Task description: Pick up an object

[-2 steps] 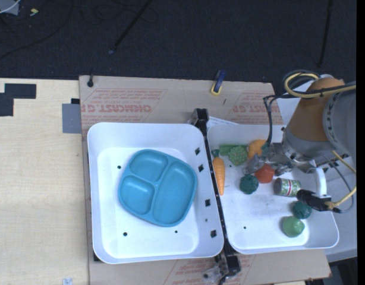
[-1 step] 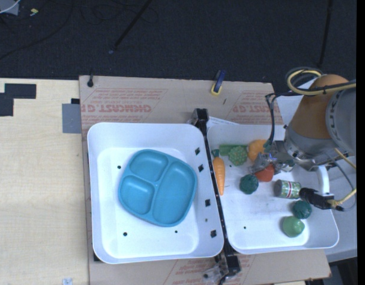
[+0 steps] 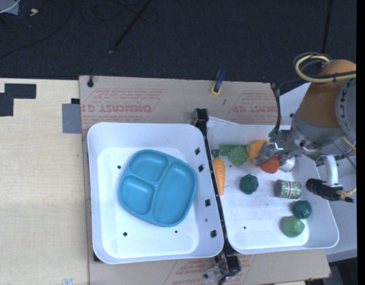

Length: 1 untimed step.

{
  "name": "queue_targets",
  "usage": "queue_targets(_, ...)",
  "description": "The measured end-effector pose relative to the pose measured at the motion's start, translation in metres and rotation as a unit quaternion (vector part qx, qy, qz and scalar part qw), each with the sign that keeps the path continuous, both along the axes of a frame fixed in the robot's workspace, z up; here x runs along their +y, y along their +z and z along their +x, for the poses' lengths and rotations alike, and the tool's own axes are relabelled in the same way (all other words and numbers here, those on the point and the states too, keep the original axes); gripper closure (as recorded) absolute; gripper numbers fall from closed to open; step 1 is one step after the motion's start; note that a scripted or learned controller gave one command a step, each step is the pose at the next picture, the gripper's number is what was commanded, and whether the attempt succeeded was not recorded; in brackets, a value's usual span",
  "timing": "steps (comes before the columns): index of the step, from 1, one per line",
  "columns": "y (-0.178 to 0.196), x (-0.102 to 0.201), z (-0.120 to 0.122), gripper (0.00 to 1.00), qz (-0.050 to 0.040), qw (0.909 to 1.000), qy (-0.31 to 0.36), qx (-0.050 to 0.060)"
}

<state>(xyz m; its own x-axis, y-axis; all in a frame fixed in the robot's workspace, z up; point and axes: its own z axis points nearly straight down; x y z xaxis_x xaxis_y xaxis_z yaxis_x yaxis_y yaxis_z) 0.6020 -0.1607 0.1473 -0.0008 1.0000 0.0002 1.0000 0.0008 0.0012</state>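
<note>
The right white bin [image 3: 260, 236] holds several toy foods: an orange carrot [image 3: 219, 175] by its left wall, a green broccoli piece [image 3: 237, 154], an orange fruit [image 3: 255, 148], a red tomato [image 3: 269, 165], a dark green ball [image 3: 249, 184], a small green-labelled can [image 3: 288, 189], a dark teal piece [image 3: 301, 209] and a light green ball [image 3: 293, 226]. My gripper [image 3: 271, 153] reaches in from the right and is low over the red tomato and the orange fruit, at the bin's far side.
The left white bin [image 3: 105, 230] holds a blue divided plate [image 3: 157, 186]. A black clamp bar [image 3: 209, 177] runs between the two bins. Cardboard lies under both bins, and a yellow-blue clip [image 3: 217, 84] sits at its far edge.
</note>
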Motion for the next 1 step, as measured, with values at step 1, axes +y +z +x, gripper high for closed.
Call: queue_targets(1,0.0554,0.0054,0.0085,1.00,-0.0004,1.0000,0.000,-0.001)
